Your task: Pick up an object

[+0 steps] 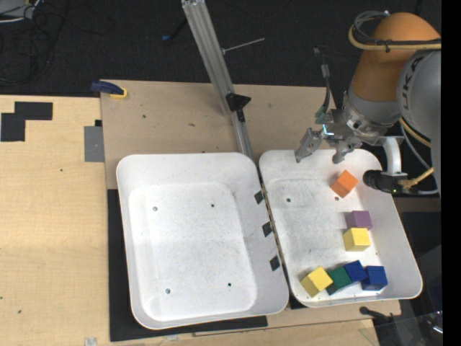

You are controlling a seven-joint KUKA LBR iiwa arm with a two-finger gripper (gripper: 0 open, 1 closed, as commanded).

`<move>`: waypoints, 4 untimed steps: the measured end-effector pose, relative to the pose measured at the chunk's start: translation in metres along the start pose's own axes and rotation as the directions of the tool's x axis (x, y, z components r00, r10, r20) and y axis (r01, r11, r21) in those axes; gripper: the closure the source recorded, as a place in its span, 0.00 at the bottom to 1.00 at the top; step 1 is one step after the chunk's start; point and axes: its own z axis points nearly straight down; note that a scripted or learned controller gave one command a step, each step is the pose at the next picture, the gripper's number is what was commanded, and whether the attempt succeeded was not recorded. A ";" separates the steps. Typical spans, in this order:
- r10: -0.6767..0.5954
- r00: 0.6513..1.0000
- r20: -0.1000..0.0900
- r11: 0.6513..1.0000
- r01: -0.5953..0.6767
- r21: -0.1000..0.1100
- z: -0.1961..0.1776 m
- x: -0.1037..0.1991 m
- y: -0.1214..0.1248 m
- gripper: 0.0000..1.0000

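— Bins first: what do we see from the one camera above the bench?

— We see two shallow white bins side by side. The left bin point(137, 175) holds nothing that we can make out; the right bin point(288, 215) carries all the blocks.

— Where do we place the gripper point(325, 148)?

— We place it above the far end of the right bin, hanging from the grey arm point(392, 63) with its orange band, which comes in from the right. We see its two fingers point(308, 145) spread apart, with nothing between them.

— And the things we might pick up?

— We count an orange cube point(344, 183) nearest the gripper, just below and to the right of it, tilted and lying on the bin floor, apart from the fingers. Further toward us we see a purple cube point(359, 218) with a yellow cube point(356, 238) touching it from below. At the near end we find a row: a yellow block point(315, 280), a green block point(338, 279) beside it, then two blue blocks point(365, 274) close against the rim.

— Anything else we note?

— We note a slanted metal rail point(213, 63) rising behind the bins, and a small blue-and-yellow object point(108, 89) at the far left corner of the bench; we cannot tell what it is.
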 end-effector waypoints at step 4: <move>0.000 1.000 0.002 1.000 0.000 -0.005 0.126 0.008 -0.002 0.00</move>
